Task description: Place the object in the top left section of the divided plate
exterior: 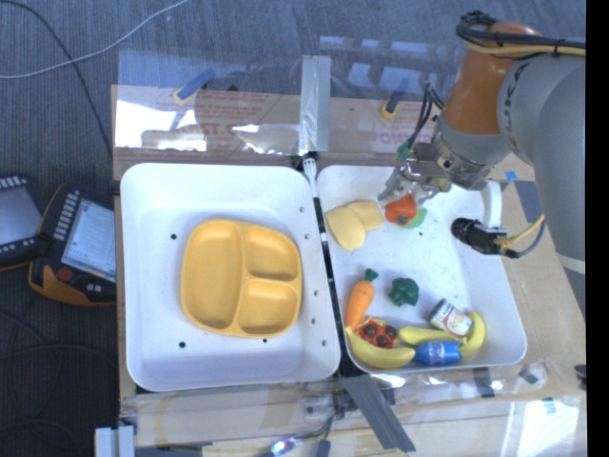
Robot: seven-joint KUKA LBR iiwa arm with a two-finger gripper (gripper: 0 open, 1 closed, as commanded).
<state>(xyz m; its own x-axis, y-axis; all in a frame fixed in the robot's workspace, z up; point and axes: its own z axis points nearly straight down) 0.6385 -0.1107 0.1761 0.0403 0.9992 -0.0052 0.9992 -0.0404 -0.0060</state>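
Single fixed camera sitting above bench, looking down at slant, taking in both white bins: left bin (143,284), right bin (495,303); arm (495,74) entering from right; floor showing along top

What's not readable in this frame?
- Tool over the orange-red object: the fingers blur into it, so grip or contact is unclear.
- Orange-red object: partly covered by the tool, identity unclear.
- Small can and blue item: labels too small to read.
- Red item on the banana: too small to identify.
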